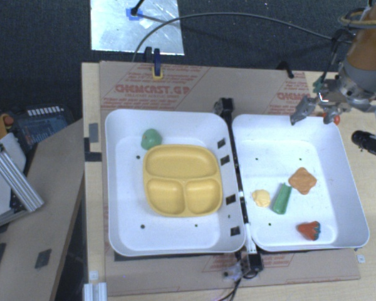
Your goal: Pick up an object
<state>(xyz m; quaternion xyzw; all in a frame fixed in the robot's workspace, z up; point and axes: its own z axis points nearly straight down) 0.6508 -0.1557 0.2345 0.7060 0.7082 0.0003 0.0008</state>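
Several small items lie in the right bin: an orange piece, a pale yellow lump, a green cylinder and a red piece near the front. My gripper hangs over the bin's far right corner, well behind the items. It is open, with nothing between its spread fingers.
The left bin holds a yellow divided tray and a green ball behind it. A black hinge strip runs between the bins. A cable arcs over the bench's back edge toward the arm.
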